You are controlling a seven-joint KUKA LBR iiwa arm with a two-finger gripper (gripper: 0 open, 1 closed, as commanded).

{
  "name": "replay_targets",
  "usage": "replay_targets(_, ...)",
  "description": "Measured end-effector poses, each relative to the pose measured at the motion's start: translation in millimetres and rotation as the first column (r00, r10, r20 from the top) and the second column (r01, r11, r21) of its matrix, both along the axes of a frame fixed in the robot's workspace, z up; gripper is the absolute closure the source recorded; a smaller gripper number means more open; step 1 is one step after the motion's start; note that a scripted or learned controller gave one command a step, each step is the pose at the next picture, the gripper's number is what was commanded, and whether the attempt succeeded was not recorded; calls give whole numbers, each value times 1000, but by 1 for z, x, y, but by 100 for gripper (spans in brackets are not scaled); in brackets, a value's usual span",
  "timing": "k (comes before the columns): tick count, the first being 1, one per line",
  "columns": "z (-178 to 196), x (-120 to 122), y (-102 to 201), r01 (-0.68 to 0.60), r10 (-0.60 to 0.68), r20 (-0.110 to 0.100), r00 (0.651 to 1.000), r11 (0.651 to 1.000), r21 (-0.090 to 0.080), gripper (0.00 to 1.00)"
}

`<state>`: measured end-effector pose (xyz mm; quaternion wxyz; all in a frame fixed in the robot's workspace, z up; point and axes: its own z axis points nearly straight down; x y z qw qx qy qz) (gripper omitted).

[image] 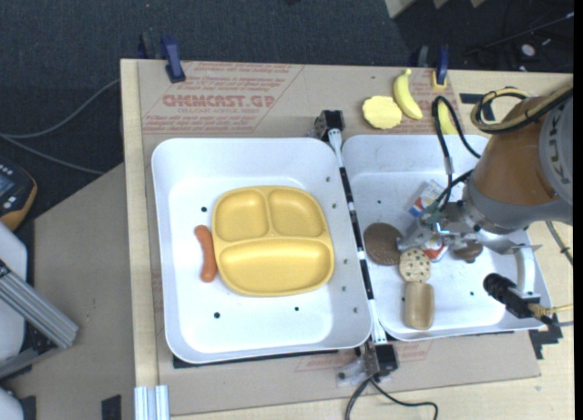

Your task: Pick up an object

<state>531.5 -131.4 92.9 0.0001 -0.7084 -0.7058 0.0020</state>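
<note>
Arm reaching into the right bin among toy foods

Right now the grey arm with the orange band [515, 172] is leaning in from the right and hanging its tool [435, 227] low over the right white bin [383, 168]. It is hovering among a cluster of small things, which looks like where the program is hunting for a pick. Whether the tool is gripping anything I cannot tell; it is too small and tangled with cables.

Just beside the tool are lying a round brown disc [382, 243], a pale speckled cookie-like round [415, 266] and, below that, a tan cylindrical piece [418, 305]. Any of these could be the target.

In the left white bin [182, 318] a yellow three-compartment plastic tray [271, 240] is sitting centred, with an orange sausage-shaped toy [206, 252] lying just beside its left edge. On the surface behind the bins, a yellow toy banana [407, 96] and a yellow lumpy piece [382, 112] are resting out of play. Red print on the cardboard sheet [219, 99] is reading roughly "CHEMCAST GP".
</note>
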Motion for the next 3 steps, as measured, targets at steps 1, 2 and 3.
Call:
replay_targets(1,-8,53,-57,-2,2,8,1000,1000,-2,0)
replay_targets(2,-8,93,-13,-9,9,8,1000,1000,2,0)
replay_targets(3,3,92,-16,-5,5,8,1000,1000,1,100)
